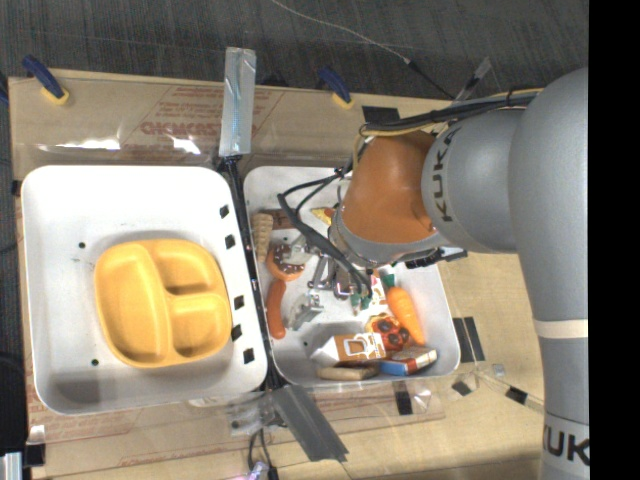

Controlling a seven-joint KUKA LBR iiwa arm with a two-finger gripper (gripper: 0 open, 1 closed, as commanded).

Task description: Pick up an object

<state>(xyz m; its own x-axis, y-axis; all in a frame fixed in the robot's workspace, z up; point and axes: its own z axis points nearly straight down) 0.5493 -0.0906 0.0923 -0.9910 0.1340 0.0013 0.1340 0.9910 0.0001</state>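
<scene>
The right bin (448, 313) holds several small toys. An orange sausage (275, 310) lies along its left wall. A carrot (405, 309) lies at the right, and a small printed box (359, 347) and a flat blue and red item (410, 363) sit near the front. A brown and white round piece (288, 259) sits at the left, behind the sausage. My gripper (318, 298) hangs low over the middle of this bin, between the sausage and the carrot. The orange wrist and grey arm hide the bin's back half.
The left bin (60, 198) holds a yellow divided plate (160, 300). A tan ridged piece (262, 234) lies by the right bin's left wall, and a tan oblong (345, 373) by its front wall. Black cables loop around the wrist.
</scene>
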